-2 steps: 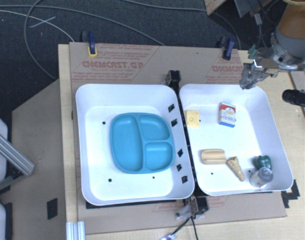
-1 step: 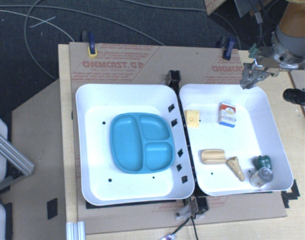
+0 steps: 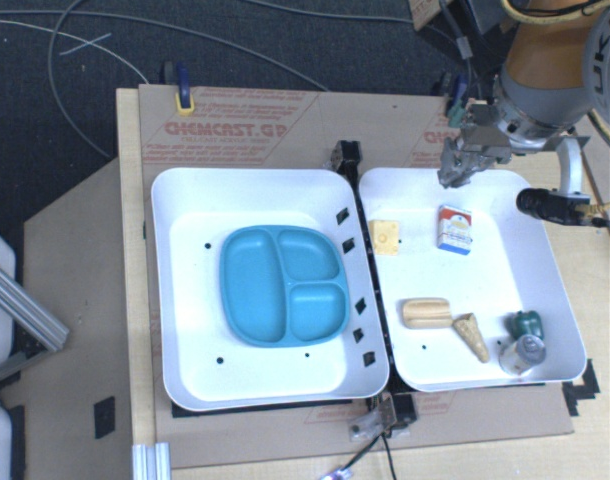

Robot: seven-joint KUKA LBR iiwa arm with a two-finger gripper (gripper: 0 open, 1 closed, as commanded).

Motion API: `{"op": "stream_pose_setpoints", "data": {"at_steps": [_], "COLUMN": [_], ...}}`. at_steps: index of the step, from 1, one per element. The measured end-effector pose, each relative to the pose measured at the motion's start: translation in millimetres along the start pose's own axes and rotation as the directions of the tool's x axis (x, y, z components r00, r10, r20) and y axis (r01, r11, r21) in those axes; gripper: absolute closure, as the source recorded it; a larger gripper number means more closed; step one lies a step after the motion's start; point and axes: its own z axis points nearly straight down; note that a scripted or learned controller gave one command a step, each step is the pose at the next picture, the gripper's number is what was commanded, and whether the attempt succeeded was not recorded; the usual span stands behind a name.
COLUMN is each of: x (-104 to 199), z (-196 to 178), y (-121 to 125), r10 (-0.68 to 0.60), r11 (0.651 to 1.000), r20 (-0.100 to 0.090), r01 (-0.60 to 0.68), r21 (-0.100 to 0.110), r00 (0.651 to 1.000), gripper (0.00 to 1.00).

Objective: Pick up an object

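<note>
My gripper (image 3: 455, 175) hangs over the far edge of the right bin (image 3: 555, 268), with nothing visible between its fingers. Just in front of it lies a small red, white and blue carton (image 3: 454, 230). A pale yellow square block (image 3: 385, 237) sits at the bin's left side. Toward the near side lie a tan bread roll (image 3: 426, 313) and a tan wedge (image 3: 472, 337). A green and silver can (image 3: 523, 340) rests in the near right corner.
The left bin (image 3: 180, 268) holds a blue divided plate (image 3: 283, 284). Black clips (image 3: 346, 154) run along the seam between the two bins. Cardboard lies under both bins, and cables trail over the dark floor at the far left.
</note>
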Motion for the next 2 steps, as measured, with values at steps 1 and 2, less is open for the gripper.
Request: {"op": "stream_pose_setpoints", "data": {"at_steps": [1,2], "x": [56,117], "z": [-1,13], "y": [-5,-6], "r10": [0.000,0.000], "r11": [1.000,1.000], "r20": [0.000,0.000], "r01": [0.000,0.000], "r21": [-0.001,0.000], "r00": [1.000,1.000], "gripper": [1.00,1.00]}}
